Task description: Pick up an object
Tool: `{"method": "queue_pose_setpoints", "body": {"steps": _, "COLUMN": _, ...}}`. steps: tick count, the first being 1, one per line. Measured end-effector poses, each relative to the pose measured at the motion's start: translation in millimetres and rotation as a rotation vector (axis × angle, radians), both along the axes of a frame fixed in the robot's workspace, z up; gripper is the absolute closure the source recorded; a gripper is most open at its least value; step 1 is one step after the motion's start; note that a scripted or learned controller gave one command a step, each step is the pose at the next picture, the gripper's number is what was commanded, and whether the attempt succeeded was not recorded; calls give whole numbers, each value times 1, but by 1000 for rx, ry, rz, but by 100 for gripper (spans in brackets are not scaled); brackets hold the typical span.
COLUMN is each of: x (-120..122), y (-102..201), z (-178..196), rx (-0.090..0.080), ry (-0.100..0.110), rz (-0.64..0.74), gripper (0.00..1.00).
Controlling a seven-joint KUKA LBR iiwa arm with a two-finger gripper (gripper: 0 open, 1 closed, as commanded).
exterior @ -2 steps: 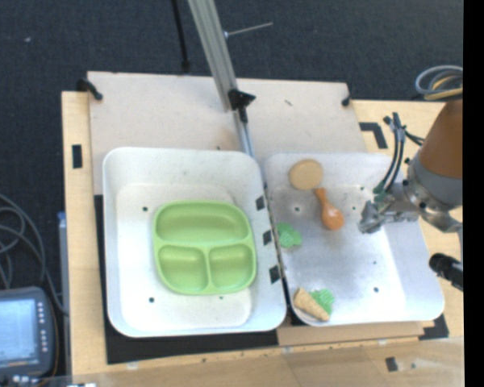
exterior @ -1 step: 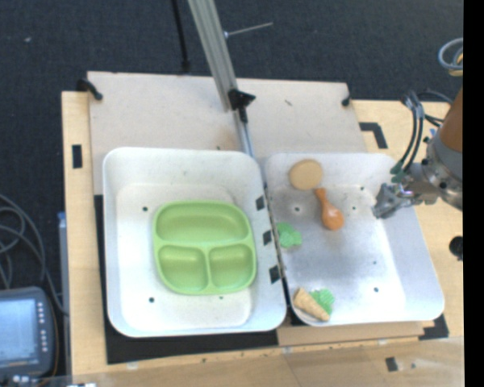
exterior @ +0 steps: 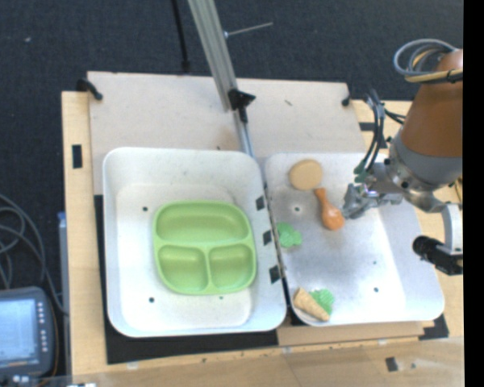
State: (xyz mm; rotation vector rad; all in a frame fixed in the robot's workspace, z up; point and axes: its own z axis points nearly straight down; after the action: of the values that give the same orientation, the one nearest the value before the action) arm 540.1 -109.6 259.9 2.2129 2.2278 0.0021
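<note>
Where fingers (exterior: 353, 205) hover, orange spoon (exterior: 329, 210) beside.

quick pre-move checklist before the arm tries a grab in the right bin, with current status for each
1. Target in reach: orange spoon-like toy lies in the right bin, just left of the gripper: ok.
2. Gripper over the right bin, not the left bin: ok.
3. Something held between the fingers: cannot tell.
4. Space around the target: tan round piece lies close to the toy's upper end; touching or not: cannot tell.
5. Other items away from the target: small green piece near the divider, tan-and-green pieces at the front edge: ok.
6. Green divided tray sits in the left bin, out of the path: ok.
</note>
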Motion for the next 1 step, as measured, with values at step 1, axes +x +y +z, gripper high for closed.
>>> {"method": "queue_pose_setpoints", "body": {"steps": 1, "x": -6, "y": 58, "z": -6, "rx": 1, "ry": 1, "rz": 1, "gripper": 100}}
